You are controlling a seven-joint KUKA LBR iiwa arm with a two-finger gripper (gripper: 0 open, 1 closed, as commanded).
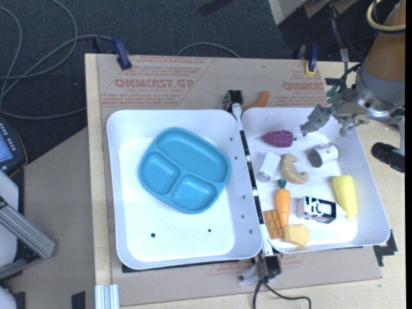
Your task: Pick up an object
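Note:
The right bin [370, 172] holds several toy foods. A purple grape bunch [277, 138] lies at its far left, a beige croissant [293, 169] and a white cylinder [266, 166] sit below that, and a small grey-and-white can [322, 154] lies near the middle. Nearer the front are a carrot [282, 201], a yellow corn cob [346, 193], a black-and-white box [320, 208], a cheese wedge [297, 235] and a waffle piece [273, 222]. My gripper [330, 123] hangs over the bin's far right part, just above the can, open with nothing between its fingers.
The left bin [129, 237] carries a blue divided plate [185, 169]. An orange item [260, 99] lies on the board behind the bins, by the black clip [233, 98]. The arm's orange band [389, 56] stands at the right, over the bench edge.

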